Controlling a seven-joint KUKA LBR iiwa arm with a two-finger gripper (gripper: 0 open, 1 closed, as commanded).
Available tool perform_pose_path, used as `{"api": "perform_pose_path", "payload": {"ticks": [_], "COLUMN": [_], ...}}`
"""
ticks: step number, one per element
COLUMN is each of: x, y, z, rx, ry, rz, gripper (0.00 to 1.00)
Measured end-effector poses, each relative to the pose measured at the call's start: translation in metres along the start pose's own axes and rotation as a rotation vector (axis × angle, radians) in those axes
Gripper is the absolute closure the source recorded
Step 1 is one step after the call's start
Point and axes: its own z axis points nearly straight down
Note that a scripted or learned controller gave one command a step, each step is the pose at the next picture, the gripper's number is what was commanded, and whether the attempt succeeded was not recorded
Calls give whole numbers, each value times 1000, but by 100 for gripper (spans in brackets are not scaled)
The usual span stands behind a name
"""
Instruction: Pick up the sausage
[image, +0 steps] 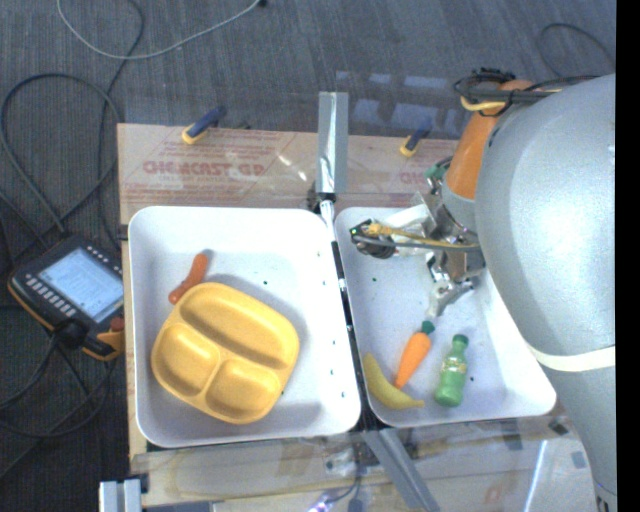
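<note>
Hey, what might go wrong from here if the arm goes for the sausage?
The sausage lies in the left bin, tucked against the yellow tray, so the fingers may hit the tray. The gripper sits over the right bin near the carrot, and may grab that instead.

Colours, placed relative to the yellow tray (226, 350):

- Yellow tray: mustard-yellow, plain, three compartments.
- Sausage (190, 277): orange-red, touching the tray's upper-left edge.
- Left bin (150, 240): white, around the tray.
- Right bin (520, 390): white, right of the tray.
- Carrot (412, 356): orange with a green top, right of the tray.
- Banana (385, 385): yellow, right of the tray, beside the carrot.
- Bottle (452, 371): green, further right.
- Arm (560, 220): grey, orange band (468, 160), far right.
- Clamps (203, 123): yellow and blue, above the tray.
- Pendant (70, 290): black and orange, left of the tray.
</note>
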Motion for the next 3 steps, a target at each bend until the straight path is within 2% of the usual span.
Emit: {"api": "perform_pose_path", "payload": {"ticks": [1,2,3], "x": [-51,-20,-90], "y": [-51,60,36], "z": [1,9,94], "rx": [5,2,-2], "ry": [0,0,15], "rz": [-234,-266,-615], "gripper": [0,0,0]}}
